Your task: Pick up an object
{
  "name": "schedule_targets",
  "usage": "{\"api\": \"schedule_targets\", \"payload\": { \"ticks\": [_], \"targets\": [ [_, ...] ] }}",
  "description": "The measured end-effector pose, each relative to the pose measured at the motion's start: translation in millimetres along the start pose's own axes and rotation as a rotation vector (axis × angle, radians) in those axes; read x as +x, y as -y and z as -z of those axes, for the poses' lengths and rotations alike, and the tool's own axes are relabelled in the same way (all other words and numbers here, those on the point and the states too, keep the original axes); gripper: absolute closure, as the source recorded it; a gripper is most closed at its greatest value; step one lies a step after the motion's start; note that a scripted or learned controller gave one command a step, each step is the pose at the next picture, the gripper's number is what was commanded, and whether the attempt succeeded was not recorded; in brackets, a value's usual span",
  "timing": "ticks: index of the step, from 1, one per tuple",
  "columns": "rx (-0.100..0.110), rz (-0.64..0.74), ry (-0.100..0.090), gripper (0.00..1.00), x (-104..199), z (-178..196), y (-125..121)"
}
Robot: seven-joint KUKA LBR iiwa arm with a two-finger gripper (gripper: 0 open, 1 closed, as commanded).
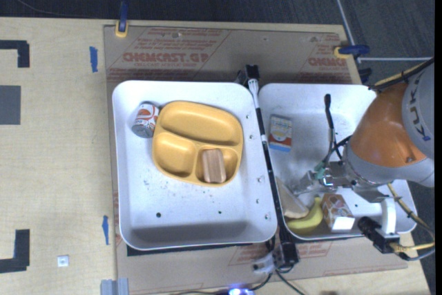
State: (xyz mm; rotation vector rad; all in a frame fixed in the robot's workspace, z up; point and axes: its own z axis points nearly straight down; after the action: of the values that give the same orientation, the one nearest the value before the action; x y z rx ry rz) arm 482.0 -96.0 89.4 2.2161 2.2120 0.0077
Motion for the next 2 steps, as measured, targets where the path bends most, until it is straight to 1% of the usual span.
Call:
{"api": "schedule_targets", "payload": {
  "ticks": [1, 2],
  "targets": [
    [0.001, 0.003, -0.006, 0.00, -3.0, 0.3, -0.3],
    [0.001, 0.003, -0.005, 0.00, -3.4, 0.3, -0.4]
  ]
}}
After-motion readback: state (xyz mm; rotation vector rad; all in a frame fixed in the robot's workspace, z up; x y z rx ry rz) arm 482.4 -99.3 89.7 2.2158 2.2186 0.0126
